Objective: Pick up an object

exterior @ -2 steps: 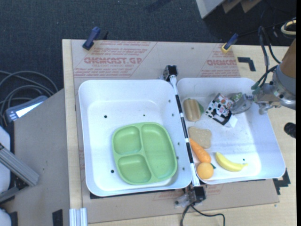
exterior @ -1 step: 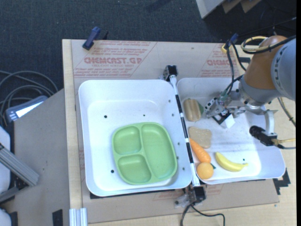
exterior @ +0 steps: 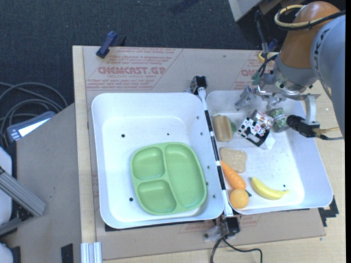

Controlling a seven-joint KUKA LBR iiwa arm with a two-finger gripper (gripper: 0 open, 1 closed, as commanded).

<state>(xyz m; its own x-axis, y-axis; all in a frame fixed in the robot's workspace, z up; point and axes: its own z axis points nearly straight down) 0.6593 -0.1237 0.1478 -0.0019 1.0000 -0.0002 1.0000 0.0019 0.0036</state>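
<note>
hovering near the right bin's (exterior: 321,174) far rim, gripper (exterior: 269,100) above black-and-white toy (exterior: 255,129); finger spread unclear; green tray (exterior: 167,177) apart.

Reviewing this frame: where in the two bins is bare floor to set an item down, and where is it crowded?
Left bin: a bare band behind the green tray, plus a strip along its left wall. Right bin: open floor right of the bread slice, above the banana. Crowded: its far end beneath the gripper, and along the divider by the carrot and orange.

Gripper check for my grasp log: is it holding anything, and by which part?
Cannot be told: the gripper sits low over the black-and-white object in the right bin, but no grasp is visible.
</note>
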